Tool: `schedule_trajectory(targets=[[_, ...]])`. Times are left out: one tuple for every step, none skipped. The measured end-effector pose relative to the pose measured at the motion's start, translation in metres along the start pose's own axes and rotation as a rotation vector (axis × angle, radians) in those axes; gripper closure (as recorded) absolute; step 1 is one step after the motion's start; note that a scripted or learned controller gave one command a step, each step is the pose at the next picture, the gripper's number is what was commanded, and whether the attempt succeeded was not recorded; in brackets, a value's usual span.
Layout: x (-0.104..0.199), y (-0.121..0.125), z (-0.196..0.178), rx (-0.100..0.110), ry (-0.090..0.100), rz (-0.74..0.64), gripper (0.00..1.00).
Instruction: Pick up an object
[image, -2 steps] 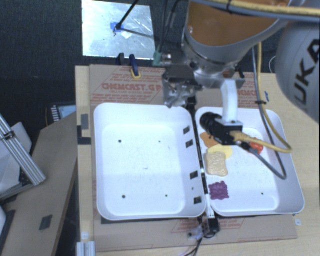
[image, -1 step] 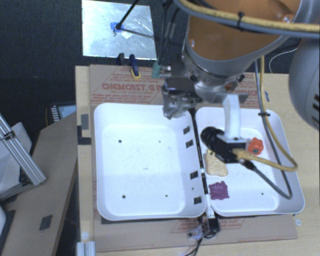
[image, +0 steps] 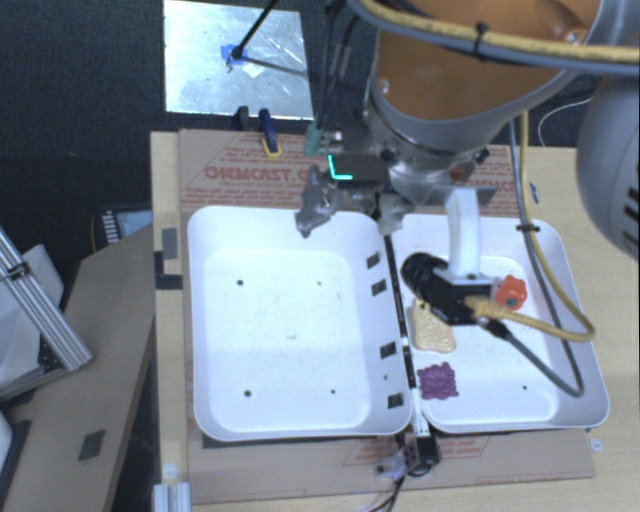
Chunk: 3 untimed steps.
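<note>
Three small things lie in the right bin (image: 535, 395): an orange piece (image: 513, 291) toward the right side, a flat tan piece (image: 432, 329) near the divider, and a purple lumpy piece (image: 437, 380) in front of it. My gripper (image: 350, 213) hangs over the back rim where the two bins meet, well behind those things. Its two fingers (image: 315, 211) stand apart, open, with nothing between them.
The left bin (image: 280, 335) shows bare white floor with a few dark dots. A black hinged strip (image: 395, 320) runs between the bins. Brown cardboard (image: 240, 170) lies under both. A silver sheet (image: 235, 60) sits beyond the bench's back edge.
</note>
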<state>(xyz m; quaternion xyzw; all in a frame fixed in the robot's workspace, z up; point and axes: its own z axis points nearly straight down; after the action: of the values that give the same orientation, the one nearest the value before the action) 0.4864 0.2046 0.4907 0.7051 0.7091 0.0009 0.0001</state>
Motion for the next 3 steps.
schedule_trajectory(targets=[[0.000, 0.000, -0.012, -0.003, 0.002, -0.005, 1.00], [0.000, 0.000, -0.011, -0.002, 0.001, -0.006, 0.00], [0.001, 0.001, -0.022, -0.004, 0.003, -0.011, 1.00]])
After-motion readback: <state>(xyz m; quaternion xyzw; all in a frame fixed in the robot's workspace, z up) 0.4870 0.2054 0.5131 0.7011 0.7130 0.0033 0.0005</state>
